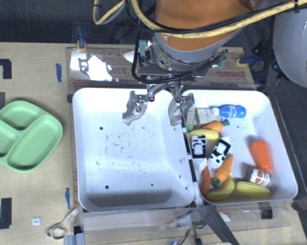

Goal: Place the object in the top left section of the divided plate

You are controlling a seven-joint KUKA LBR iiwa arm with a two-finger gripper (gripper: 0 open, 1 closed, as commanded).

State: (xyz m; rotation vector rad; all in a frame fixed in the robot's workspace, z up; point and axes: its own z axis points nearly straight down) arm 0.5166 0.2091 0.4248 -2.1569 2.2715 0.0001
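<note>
The green divided plate (pixel 24 135) rests on the wooden bench at the far left, outside the bins. Its top left section (pixel 18 113) holds nothing. My gripper (pixel 156 110) hangs open over the back of the left bin (pixel 130 188), near the divider between the bins. One finger (pixel 134 108) sits to the left and the other finger (pixel 178 109) stands right at the divider. Nothing is between them. Toy food fills the right bin (pixel 281 137): a blue bottle (pixel 228 111), a carrot (pixel 222 172), a banana (pixel 242 189), an orange cylinder (pixel 261 154).
The arm's orange band (pixel 204 6) and yellow cables loom over the back of both bins. A small red-and-white can (pixel 259 177) and black-and-white cards (pixel 208 146) lie among the toys in the right bin. Black tape marks and blue tape strips dot the bench at left.
</note>
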